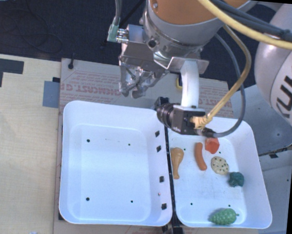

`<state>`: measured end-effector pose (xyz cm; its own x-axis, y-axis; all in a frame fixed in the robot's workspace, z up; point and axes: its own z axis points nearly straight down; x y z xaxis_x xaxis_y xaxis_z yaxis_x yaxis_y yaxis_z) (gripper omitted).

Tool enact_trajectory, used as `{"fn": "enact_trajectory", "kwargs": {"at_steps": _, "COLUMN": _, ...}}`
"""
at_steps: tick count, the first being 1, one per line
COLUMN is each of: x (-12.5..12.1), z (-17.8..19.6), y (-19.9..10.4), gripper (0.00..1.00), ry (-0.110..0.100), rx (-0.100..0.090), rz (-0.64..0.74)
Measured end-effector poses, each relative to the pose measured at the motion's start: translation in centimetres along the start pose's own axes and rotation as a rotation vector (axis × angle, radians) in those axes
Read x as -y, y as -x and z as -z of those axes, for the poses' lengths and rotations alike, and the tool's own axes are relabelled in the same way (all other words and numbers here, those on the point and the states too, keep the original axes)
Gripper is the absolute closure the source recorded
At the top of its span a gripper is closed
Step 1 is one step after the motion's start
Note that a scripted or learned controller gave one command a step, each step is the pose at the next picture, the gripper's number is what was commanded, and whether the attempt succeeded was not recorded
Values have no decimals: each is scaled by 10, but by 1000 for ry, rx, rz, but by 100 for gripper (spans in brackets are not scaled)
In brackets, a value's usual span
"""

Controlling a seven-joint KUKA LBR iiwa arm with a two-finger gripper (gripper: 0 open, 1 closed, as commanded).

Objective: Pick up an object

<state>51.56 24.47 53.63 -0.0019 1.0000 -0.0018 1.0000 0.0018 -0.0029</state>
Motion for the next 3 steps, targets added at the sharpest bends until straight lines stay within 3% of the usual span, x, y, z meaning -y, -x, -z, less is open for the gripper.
{"fn": "enact_trajectory", "kwargs": {"at_steps": 1, "x": 2, "z": 1, "y": 2, "gripper": 0, "ry": -1, "rx": 0, "rz": -2}}
{"fn": "enact_trajectory", "kwargs": {"at_steps": 3, "x": 2, "z": 1, "y": 2, "gripper": 0, "ry": -1, "rx": 0, "rz": -2}}
